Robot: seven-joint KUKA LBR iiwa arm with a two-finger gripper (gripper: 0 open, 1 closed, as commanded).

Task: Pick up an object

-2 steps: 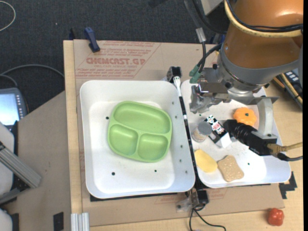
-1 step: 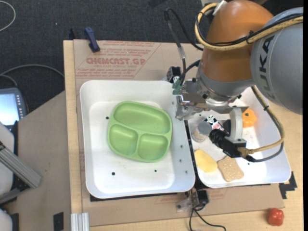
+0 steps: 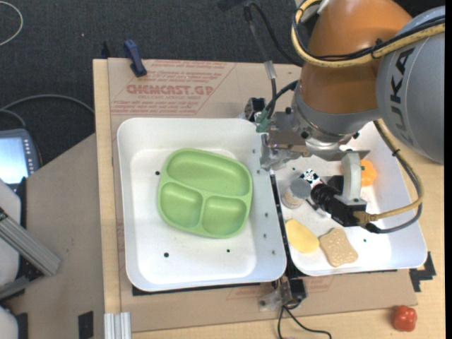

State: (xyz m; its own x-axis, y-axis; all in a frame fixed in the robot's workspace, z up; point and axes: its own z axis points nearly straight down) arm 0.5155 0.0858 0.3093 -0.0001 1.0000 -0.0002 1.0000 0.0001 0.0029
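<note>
The green plate [image 3: 205,191] is the largest loose thing. It is a pale green, rounded tray with three compartments, lying flat and slightly skewed in the middle of the left bin [image 3: 128,189], with bare white floor all around it and a few small dark dots on that floor.

The right bin [image 3: 412,246] holds the smaller pieces. A yellow lump [image 3: 304,237] lies near the front left, and just to its right is a tan, biscuit-like slab [image 3: 337,248] with a speckled face. Farther back are a small round greyish piece [image 3: 290,198] against the bin's left wall, a black-and-white spotted piece [image 3: 310,176], and an orange piece [image 3: 367,173] partly hidden behind the robot's fittings.

The gripper [image 3: 291,145] hangs over the far left part of the right bin, close to the ridge where the two bins meet. The wide orange and grey wrist covers it from above, so I cannot tell whether it is apart or together, and nothing can be seen in its hold. The front right of that bin is bare.

Both bins sit on a brown board [image 3: 169,87] printed with red lettering, with a blue clip [image 3: 134,57] at its far left edge. A small red object [image 3: 404,318] lies on the bench near the front right corner, outside the bins. Dark carpet [image 3: 56,20] and loose cables lie beyond.
</note>
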